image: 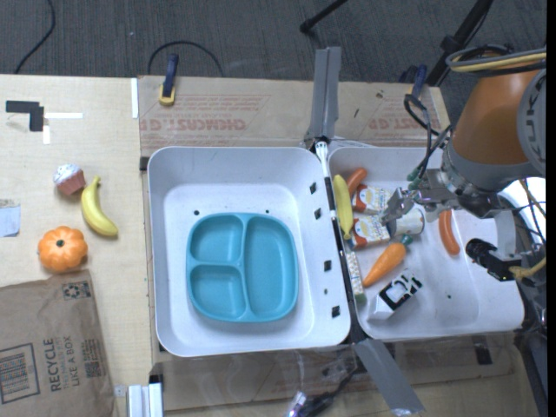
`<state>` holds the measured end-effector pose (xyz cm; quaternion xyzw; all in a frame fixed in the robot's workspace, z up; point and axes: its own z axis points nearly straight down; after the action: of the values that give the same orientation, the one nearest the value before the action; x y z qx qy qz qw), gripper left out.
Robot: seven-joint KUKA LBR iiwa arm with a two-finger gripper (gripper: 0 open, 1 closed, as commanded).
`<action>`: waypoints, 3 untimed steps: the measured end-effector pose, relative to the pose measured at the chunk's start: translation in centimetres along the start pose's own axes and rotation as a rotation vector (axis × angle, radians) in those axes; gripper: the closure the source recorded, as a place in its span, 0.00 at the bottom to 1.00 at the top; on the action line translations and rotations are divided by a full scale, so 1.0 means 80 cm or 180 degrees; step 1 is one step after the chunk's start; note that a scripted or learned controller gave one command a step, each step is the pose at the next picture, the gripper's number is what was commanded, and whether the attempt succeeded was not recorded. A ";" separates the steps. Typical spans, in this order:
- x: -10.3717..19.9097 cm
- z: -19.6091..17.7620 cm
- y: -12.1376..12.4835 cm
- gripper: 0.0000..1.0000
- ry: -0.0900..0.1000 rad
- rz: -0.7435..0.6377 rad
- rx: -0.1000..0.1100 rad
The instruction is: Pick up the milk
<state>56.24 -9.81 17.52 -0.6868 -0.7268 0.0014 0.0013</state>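
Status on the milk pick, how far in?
Done: the arm has reached into the right bin, and the tool sits low beside the milk cartons. In hand: nothing I can confirm; the cartons lie on the bin floor near the carrot. Left: grip one carton and lift it.

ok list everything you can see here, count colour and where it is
divided plate: 1, blue, left bin
milk cartons: 2, white, right bin, by its left wall
banana: 1, yellow, right bin, along its left wall
carrot: 1, orange, right bin
sausage: 1, orange-red, right bin
black and white item: 1, right bin, near front
banana: 1, yellow, bench left of the bins
pumpkin: 1, orange, bench
cupcake: 1, pink, bench
paper bag: 1, brown, bottom left
clamp: 1, blue and yellow, bench back edge
gripper: 1, grey, over the cartons
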 end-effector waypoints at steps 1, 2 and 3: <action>-0.024 0.041 -0.093 0.00 0.0003 0.0613 0.0001; 0.010 0.106 -0.106 0.00 0.0002 -0.0005 -0.0004; 0.007 0.093 -0.104 1.00 -0.0007 0.0015 -0.0025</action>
<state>47.91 -9.70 10.09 -0.6886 -0.7252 -0.0006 -0.0021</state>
